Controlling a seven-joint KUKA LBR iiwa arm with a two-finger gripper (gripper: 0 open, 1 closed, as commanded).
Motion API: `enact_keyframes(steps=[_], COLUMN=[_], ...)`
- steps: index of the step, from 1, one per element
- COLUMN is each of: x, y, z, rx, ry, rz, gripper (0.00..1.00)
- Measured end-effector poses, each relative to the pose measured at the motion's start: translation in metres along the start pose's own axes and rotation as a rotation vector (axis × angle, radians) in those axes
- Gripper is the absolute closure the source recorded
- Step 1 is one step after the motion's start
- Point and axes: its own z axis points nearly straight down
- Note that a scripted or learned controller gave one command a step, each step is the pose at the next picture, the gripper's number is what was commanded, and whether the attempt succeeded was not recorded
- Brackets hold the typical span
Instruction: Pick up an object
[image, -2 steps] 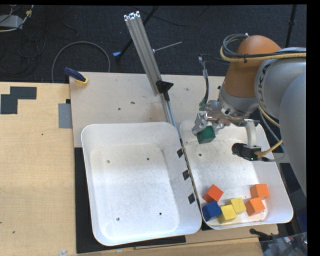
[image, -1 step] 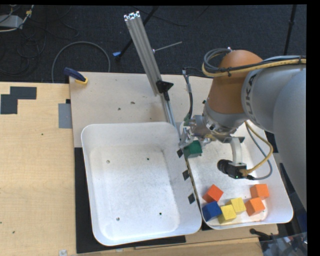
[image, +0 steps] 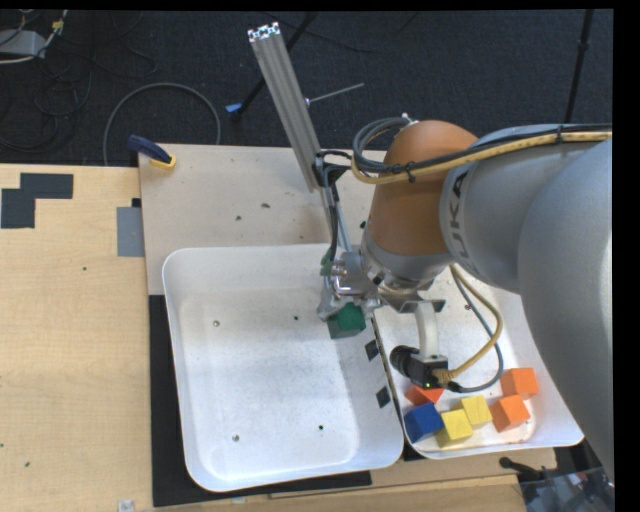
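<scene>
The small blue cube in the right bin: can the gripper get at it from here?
Probably yes. The blue cube lies uncovered, though a yellow cube touches it and the gripper seems to carry a green block.

the arm (image: 520, 220) bears dark lettering on its grey casing beside the orange band, seemingly "ku" of a brand name, cut off. nothing else can be read.

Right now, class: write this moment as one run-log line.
gripper: over left bin, green block at its tip, grasp unclear | right bin: blue, yellow, orange blocks | pick: unconfirmed
</scene>
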Motion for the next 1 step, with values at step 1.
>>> enact_keyframes(steps=[1], x=[-0.0404], y=[-0.0269], z=[0.0069], rx=[0.001], ry=[-0.005], rz=[0.009], gripper=[1.0])
